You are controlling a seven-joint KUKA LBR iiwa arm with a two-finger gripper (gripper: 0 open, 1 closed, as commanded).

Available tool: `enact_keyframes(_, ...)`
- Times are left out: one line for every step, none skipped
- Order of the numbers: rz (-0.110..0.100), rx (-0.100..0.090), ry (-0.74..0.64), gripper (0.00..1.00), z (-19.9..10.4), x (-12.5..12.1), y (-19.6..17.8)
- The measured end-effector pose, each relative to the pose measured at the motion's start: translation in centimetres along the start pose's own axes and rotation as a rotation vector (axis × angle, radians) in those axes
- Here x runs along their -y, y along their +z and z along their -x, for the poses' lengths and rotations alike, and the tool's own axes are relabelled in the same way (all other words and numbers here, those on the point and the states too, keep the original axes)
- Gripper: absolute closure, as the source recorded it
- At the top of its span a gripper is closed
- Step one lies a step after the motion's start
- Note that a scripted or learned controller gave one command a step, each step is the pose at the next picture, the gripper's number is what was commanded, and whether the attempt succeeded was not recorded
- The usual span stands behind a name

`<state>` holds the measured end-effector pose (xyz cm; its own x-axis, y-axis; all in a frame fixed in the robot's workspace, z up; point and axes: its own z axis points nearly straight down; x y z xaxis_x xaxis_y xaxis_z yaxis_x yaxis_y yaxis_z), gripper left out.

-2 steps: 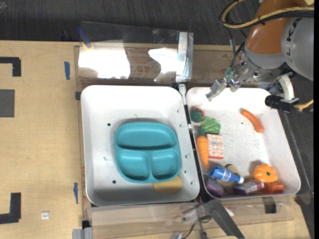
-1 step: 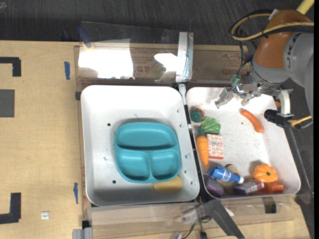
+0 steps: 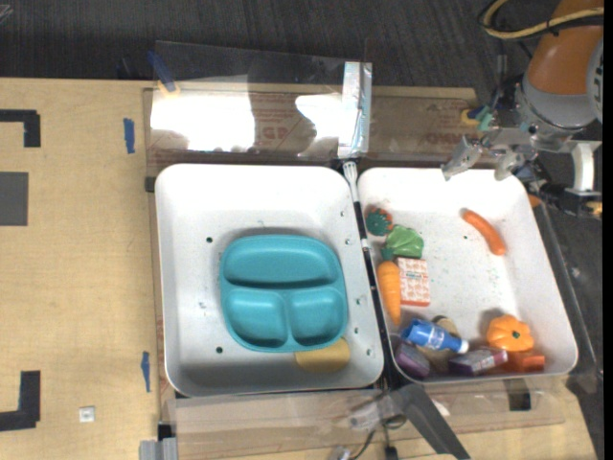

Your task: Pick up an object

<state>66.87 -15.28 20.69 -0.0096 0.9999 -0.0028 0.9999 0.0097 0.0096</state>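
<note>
My gripper (image 3: 482, 165) hovers over the far edge of the right bin (image 3: 554, 305), fingers spread open with nothing between them. Below it in that bin lie an orange sausage (image 3: 484, 230), a green leafy toy (image 3: 404, 241), a teal ball (image 3: 378, 222), a carrot (image 3: 388, 291), a red-and-white box (image 3: 415, 282), a blue bottle (image 3: 433, 335) and an orange pumpkin (image 3: 509, 332). The sausage is the nearest to the gripper, a little toward the front.
The left bin (image 3: 182, 257) holds a teal divided plate (image 3: 283, 290) and a yellow block (image 3: 323, 356) at its front. A purple item (image 3: 415, 360) and a red item (image 3: 490, 360) crowd the right bin's front wall. A clear plastic sheet (image 3: 259, 113) stands behind the left bin.
</note>
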Motion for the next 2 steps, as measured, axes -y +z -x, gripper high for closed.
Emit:
enact_keyframes(-0.011,-0.003,-0.114,0.00,0.1,7.0,5.0)
enact_keyframes(-0.006,-0.002,0.064,0.00,-3.2,2.4,3.5)
